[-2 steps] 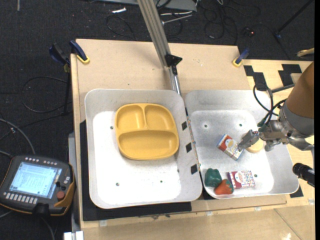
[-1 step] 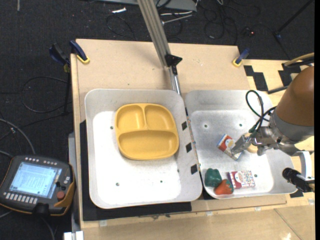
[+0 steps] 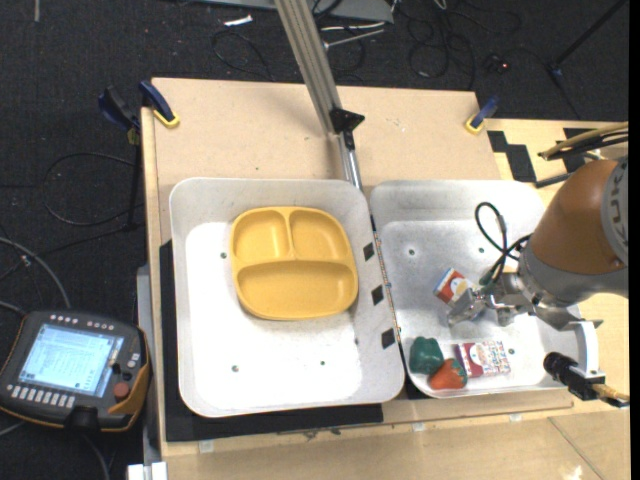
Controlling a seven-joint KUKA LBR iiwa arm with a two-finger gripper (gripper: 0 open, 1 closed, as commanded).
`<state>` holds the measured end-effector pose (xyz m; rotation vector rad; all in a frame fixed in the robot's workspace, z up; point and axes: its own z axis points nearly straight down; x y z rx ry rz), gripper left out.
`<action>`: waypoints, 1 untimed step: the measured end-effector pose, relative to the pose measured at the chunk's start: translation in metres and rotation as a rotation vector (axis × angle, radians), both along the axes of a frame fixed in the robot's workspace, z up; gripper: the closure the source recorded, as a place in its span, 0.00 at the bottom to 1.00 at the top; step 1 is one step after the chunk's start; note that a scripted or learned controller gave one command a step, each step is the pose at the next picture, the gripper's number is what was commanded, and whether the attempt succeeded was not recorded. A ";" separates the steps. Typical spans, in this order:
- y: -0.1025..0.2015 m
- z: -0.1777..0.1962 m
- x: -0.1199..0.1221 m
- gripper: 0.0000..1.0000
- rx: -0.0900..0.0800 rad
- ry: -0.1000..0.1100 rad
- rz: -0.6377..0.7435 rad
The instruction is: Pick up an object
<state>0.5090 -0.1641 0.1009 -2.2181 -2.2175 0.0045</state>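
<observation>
**Over the right bin, gripper low and nothing lifted yet**

Down at the tip of the arm, the gripper [image 3: 468,308] hangs low in the right-hand bin [image 3: 420,208], its metal fingers pointing left toward a small red-and-white carton [image 3: 452,287] that lies just beside them. From where I stand, whether those fingers are spread or pressed together I cannot tell; they blur into one grey shape against the pale bin floor, and nothing shows between them.

Just below the gripper lies a flat red-and-white packet [image 3: 483,358], and to its left a red toy strawberry [image 3: 449,375] touches a dark green plastic piece [image 3: 427,352] near the bin's front left corner. All four objects look to be resting on the bin floor.

Behind the gripper, the grey wrist leads back to the orange band [image 3: 580,218] of the arm, with a black cable [image 3: 492,230] looping above it.

Across the divider, the left bin [image 3: 200,268] carries a yellow divided plate [image 3: 294,261], well apart from the action.

My reading is that the pick is at the approach or grasp stage: the arm has been brought to the objects, with the small carton the likeliest target, but closing on it and raising it clear are not yet done.
</observation>
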 end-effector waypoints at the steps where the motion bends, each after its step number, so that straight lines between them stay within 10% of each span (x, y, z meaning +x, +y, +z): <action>1: 0.000 0.013 0.002 1.00 -0.002 -0.007 0.001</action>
